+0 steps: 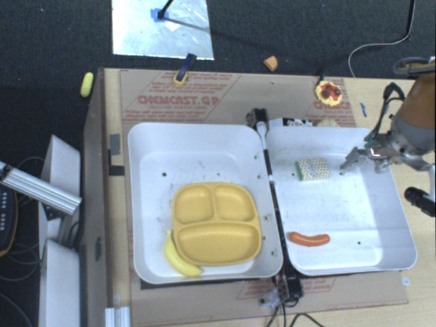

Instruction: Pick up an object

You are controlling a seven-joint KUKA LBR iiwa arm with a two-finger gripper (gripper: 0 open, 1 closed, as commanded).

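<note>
pincer over the right bin, nothing in it

i'm coming in from the right, my grey arm (pixel 417 125) reaching over the far right part of the right bin (pixel 381 203). my pincer (pixel 366 158) hangs above the bin's upper right area, fingers spread apart, and i see nothing between them. it's empty.

just to the left of my pincer, apart from it, sits a small speckled green and white block (pixel 313 169), lying on the bin floor near the upper middle. lower down, toward the near edge of the same bin, lies an orange sausage (pixel 309 238), stretched out sideways, well apart from my fingers.

over in the left bin (pixel 150 182) there's a yellow divided plate (pixel 216 223), three compartments, sitting in the lower middle. a yellow banana (pixel 178 257) lies against the plate's lower left rim, touching it or just beside it.

outside the bins, on the brown board (pixel 204 94) behind them, a small round thing in red and yellow (pixel 330 92) rests near the far right. a yellow-tipped clamp (pixel 184 69) sits at the board's far edge. on the dark floor, a small yellow piece (pixel 86 84) lies to the left and a tan piece (pixel 271 63) near the middle.
</note>
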